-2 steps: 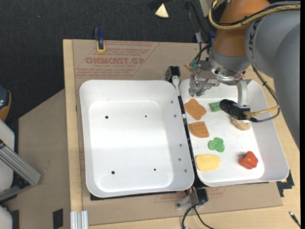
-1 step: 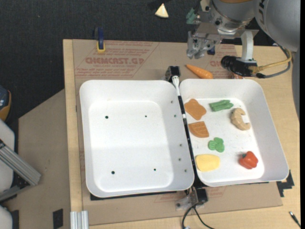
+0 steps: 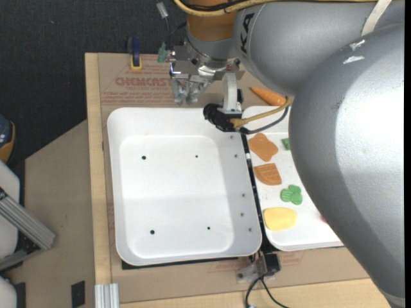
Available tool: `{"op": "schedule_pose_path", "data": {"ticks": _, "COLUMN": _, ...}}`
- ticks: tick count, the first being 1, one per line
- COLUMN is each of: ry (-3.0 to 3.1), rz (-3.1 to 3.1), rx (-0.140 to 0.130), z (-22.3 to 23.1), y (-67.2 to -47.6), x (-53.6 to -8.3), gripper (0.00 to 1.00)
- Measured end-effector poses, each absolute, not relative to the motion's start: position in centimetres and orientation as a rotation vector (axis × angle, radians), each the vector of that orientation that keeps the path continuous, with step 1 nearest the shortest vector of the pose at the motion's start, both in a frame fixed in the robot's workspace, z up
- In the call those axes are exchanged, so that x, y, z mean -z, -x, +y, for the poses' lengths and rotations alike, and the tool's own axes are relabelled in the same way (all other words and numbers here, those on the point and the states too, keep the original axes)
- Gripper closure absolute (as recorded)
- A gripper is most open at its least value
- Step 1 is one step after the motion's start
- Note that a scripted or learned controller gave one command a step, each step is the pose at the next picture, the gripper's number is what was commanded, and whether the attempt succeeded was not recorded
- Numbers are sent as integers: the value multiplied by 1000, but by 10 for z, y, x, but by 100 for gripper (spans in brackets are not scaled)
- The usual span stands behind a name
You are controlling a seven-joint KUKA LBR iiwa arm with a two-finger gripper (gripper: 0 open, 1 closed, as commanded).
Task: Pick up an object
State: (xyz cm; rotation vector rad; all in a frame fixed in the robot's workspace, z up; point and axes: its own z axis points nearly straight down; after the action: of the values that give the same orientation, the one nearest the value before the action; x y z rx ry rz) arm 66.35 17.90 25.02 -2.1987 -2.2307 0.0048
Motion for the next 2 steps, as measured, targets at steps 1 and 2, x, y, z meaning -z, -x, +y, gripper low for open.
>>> {"op": "schedule_pose_path", "data": {"ticks": 1, "ry": 2220, "rz": -2214, "rx": -14, "z": 148, "y": -611, "x": -205, "gripper": 100}}
{"op": "schedule_pose_path", "data": {"ticks": 2, "ry": 2223, "rz": -2220, "rx": 1, "z": 150, "y": -615, "x": -219, "gripper": 100}}
